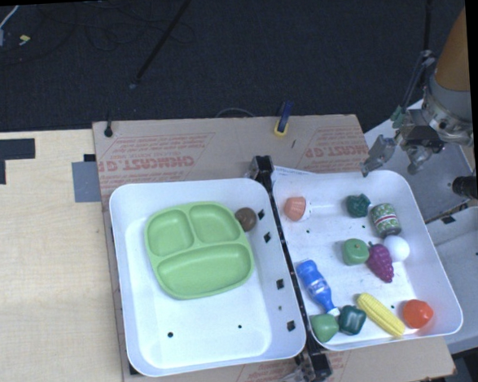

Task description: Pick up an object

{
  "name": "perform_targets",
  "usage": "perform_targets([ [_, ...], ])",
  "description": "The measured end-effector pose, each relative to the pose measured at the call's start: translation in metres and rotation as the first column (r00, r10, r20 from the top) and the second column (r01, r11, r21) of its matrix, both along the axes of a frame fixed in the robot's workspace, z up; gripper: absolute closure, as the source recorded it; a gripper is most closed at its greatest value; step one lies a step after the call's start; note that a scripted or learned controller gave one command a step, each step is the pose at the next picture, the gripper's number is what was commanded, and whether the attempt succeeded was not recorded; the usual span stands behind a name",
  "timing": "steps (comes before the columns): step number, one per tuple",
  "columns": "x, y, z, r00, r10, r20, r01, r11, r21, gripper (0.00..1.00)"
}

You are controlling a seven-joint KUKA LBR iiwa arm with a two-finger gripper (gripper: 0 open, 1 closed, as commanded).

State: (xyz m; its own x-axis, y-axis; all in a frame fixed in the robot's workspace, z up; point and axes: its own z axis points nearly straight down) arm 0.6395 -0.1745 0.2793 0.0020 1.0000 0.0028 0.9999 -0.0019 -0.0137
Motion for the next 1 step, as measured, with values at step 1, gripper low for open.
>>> perform_targets([
  [1,0.0017,-0.0001,0.0078,1.0,0.002,0.012,-0.002,1.0,-0.003,0.0],
])
